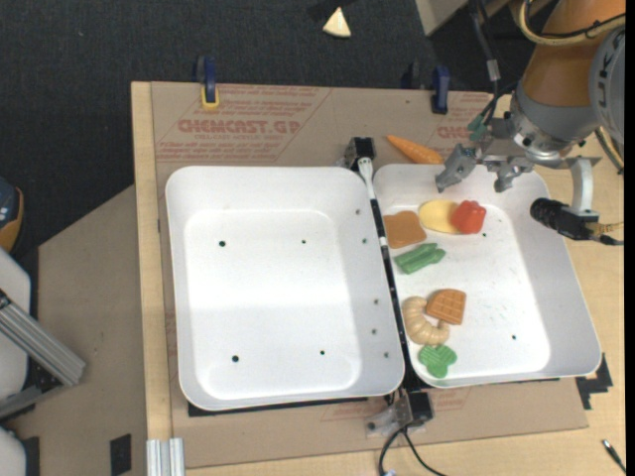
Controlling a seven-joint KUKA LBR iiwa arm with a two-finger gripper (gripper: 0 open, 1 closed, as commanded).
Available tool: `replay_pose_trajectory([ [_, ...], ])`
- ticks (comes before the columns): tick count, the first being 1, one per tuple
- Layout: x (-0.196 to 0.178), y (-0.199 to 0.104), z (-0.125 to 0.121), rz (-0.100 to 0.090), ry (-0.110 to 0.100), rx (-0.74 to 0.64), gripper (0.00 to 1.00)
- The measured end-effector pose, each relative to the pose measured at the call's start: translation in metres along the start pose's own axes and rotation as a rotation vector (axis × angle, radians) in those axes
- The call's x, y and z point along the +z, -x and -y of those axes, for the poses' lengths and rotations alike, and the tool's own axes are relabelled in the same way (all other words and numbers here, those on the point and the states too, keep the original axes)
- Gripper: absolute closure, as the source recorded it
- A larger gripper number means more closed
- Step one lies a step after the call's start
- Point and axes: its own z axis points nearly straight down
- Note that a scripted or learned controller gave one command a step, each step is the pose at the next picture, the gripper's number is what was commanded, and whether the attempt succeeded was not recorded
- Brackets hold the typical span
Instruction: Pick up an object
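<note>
My gripper (480, 173) hangs over the far edge of the right bin (536, 296), its two grey fingers spread open with nothing between them. Just in front of it lie a red pepper (468, 216) and a yellow lemon-like piece (437, 214), touching each other. A brown toast slice (404, 229) lies left of them, with a green pea pod (420, 258) below it. Nearer the front sit a waffle (447, 306), a pale curled pastry (421, 323) and a green leafy piece (438, 359).
The left bin (273, 286) stands beside the right one. An orange carrot (414, 150) lies on the cardboard behind the right bin, outside it. Blue clamps (207, 79) hold the board's far edge.
</note>
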Motion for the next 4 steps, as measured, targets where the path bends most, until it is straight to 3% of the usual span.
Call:
replay_pose_trajectory([
  [1, 0.125, -0.014, -0.025, 0.000, 0.000, -0.003, 0.00],
  [2, 0.120, 0.004, -0.011, 0.000, -0.001, 0.002, 0.00],
  [3, 0.119, -0.022, -0.025, 0.002, 0.005, -0.002, 0.00],
  [4, 0.119, -0.019, 0.008, 0.000, 0.000, 0.002, 0.00],
])
